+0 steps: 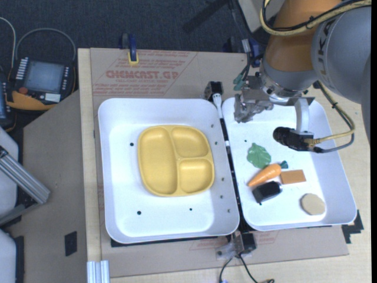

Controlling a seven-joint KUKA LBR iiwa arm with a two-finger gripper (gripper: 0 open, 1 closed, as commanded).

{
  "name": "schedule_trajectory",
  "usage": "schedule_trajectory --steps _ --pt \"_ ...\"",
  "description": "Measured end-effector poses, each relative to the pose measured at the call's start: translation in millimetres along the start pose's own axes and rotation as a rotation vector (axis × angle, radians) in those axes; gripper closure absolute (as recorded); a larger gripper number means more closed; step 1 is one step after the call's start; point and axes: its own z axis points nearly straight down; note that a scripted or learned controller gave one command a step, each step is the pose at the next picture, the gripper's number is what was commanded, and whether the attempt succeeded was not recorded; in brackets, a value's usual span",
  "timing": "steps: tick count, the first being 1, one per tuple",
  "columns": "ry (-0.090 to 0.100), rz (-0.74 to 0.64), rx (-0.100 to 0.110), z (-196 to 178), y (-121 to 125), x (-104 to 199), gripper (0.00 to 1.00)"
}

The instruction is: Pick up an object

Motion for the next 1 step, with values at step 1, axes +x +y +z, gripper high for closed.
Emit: schedule_trajectory --steps 1 --pt "-0.001 0.0 0.001 -0.6 -16.8 59.7 1.0"
